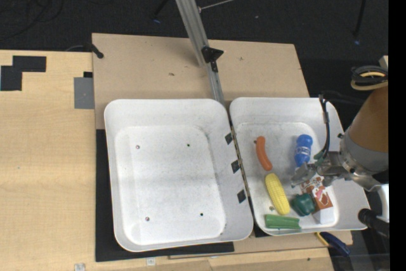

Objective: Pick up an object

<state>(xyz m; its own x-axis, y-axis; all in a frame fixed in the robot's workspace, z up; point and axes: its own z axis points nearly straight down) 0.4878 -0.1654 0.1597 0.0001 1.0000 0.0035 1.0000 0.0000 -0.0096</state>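
Note:
The right bin (279, 111) holds an orange hot dog (263, 153), a blue bottle (303, 148), a yellow corn cob (276, 193), a dark green lump (303, 204), a green stick (281, 221) and a red and white packet (322, 198). My gripper (307, 176) reaches in from the right and hangs low over the bin's right part, between the blue bottle and the red and white packet. Its metal fingers point left, and I see nothing held between them.
The left bin (166, 171) sits beside the right one, with black clips (235, 165) along the shared edge. A slanted aluminium bar (190, 16) rises behind the bins. The arm's orange band (374, 117) stands at the right edge.

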